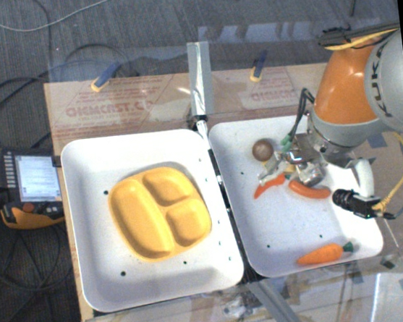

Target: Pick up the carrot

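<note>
The carrot [321, 254] lies in the right bin [260, 255] near its front edge, long axis roughly left-right, leafy end pointing right. The pincer [303, 167] hangs farther back over small red-orange pieces [309, 189]; whether it grips anything cannot be told.

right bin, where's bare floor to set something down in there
Free patches in the right bin: the lower-left floor, bordered by the carrot at the near rim and the small red pieces above; also the strip along the divider wall. Crowded: upper right, where the gripper, brown ball and orange-red piece cluster.
</note>
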`<state>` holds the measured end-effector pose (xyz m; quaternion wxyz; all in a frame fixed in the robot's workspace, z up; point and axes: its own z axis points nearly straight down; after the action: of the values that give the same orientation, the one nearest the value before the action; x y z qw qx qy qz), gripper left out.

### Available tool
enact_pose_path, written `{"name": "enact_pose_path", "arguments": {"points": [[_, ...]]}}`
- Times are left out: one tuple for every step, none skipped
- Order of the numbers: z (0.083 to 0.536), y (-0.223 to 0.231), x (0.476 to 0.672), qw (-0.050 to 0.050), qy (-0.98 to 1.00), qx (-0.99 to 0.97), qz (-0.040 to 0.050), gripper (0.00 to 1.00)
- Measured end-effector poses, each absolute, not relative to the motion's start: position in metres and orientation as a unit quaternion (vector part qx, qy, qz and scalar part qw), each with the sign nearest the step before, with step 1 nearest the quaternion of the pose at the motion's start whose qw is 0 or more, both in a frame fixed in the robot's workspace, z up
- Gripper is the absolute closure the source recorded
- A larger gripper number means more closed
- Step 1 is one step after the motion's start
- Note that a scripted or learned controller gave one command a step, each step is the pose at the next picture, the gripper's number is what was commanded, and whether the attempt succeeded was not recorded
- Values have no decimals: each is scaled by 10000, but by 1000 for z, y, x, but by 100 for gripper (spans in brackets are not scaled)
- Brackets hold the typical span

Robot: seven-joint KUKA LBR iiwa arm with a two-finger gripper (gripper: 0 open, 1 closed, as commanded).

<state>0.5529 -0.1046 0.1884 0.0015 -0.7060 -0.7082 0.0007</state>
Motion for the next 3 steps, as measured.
{"name": "enact_pose_path", "arguments": {"points": [[93,-151,592,0,-6958,-7182,2,0],[102,-151,592,1,-6959,-7181,7,100],[183,-36,602,9,-7070,-7072,10,100]]}}
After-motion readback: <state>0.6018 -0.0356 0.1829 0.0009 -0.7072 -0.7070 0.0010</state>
